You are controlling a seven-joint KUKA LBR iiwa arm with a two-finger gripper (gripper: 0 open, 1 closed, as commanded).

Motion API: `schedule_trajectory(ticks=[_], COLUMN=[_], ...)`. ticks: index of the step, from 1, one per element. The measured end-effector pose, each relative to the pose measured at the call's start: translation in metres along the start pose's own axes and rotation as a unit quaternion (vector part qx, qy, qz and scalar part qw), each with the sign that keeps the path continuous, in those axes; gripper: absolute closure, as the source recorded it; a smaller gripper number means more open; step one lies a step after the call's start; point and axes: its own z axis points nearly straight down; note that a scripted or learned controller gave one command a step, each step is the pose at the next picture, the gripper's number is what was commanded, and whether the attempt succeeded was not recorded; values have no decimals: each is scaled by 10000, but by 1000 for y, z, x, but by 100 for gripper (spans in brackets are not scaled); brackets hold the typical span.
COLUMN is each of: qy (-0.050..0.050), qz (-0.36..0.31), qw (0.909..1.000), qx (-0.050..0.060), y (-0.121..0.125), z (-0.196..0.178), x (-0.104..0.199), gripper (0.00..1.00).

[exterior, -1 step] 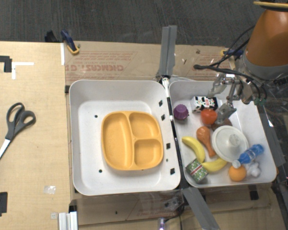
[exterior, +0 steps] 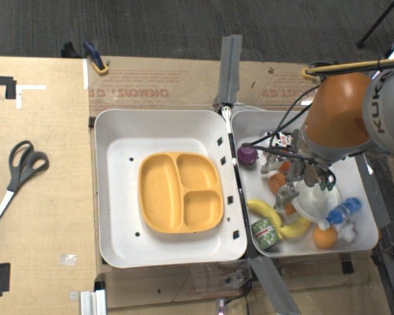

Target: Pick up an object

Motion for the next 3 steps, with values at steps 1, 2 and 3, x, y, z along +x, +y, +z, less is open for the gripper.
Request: schedule_trajectory(ticks=[1,2,3], qy=[5,-16,-16], qz=[603,640,1318], qw=[9982,9979,9913], qx=[-4,4,-6], y=[-1,-13,6], z=[4,3,3], x=[65,51,88], gripper=[0,0,0])
